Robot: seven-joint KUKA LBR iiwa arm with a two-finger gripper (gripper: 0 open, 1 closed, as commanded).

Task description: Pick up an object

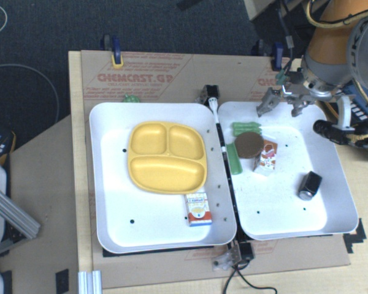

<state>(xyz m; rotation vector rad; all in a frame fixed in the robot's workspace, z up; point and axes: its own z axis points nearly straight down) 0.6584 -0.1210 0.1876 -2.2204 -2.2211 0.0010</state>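
Camera view shows the hand (pixel 284 103) spread and grasping nothing above the right bin's (pixel 331 222) far edge, so a descent there might hit the rim, missing the brown disc (pixel 249 144) mid-bin.

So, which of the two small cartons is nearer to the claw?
The red-and-white carton in the right bin, beside the brown disc. The orange carton lies in the left bin, farther from the claw.
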